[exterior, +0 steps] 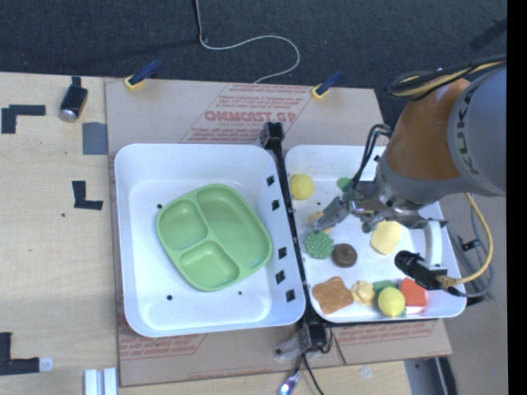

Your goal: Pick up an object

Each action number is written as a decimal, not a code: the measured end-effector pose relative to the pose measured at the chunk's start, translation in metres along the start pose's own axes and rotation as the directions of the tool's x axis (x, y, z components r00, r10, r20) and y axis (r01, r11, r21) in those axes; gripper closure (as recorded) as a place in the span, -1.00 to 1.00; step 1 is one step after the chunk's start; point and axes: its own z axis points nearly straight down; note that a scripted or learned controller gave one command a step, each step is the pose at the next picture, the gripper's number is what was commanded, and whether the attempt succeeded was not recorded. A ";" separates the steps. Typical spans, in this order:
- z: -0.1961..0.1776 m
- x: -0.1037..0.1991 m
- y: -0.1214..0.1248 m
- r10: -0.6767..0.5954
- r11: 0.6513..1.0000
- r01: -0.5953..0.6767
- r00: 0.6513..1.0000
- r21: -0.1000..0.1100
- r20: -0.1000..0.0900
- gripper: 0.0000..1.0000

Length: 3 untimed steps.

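Note:
The right bin (pixel 323 156) holds several small toy foods. Among them are a yellow ball (pixel 302 186), a bumpy green piece (pixel 319 243), a brown doughnut (pixel 344 255) and a pale yellow lump (pixel 385 238). A slice of toast (pixel 332 295) and a lemon (pixel 391 302) lie near the front wall. My gripper (pixel 333 215) hangs low over the bin's left half, just above the bumpy green piece and below the yellow ball. Nothing can be seen held in it. The arm's grey and orange body covers the bin's far right part.
The left bin (pixel 140 171) carries a green divided plate (pixel 214 235). A black divider (pixel 284 212) runs between the two bins. A red block (pixel 414 295) and a small green piece (pixel 344 184) also lie in the right bin. A black cable part (pixel 412 266) hangs near the lemon.

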 end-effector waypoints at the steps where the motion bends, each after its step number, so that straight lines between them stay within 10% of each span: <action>1: 0.007 0.079 -0.006 -0.008 1.000 0.008 1.000 0.006 -0.003 -1.00; 2: -0.003 0.074 -0.006 -0.002 1.000 0.002 1.000 0.007 0.000 1.00; 3: -0.208 0.103 -0.039 -0.004 1.000 0.004 1.000 -0.015 -0.002 1.00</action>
